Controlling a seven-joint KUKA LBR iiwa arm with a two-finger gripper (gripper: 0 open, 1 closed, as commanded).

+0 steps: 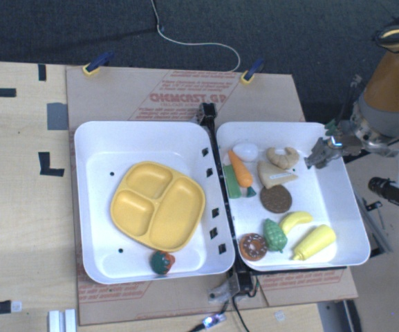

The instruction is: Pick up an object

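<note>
Cardboard sheet (185, 95) under bins, clamped by two clips (97, 63); white cable (185, 43), possibly cord, on dark cloth (61, 12).

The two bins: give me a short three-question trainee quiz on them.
1. True or false: the yellow tray lies in the left bin.
2. Which bin holds the donut?
A. left
B. right
3. Fill in: the gripper hovers over the right bin's ____ edge.

Key: 1 true; 2 B; 3 right.
</note>
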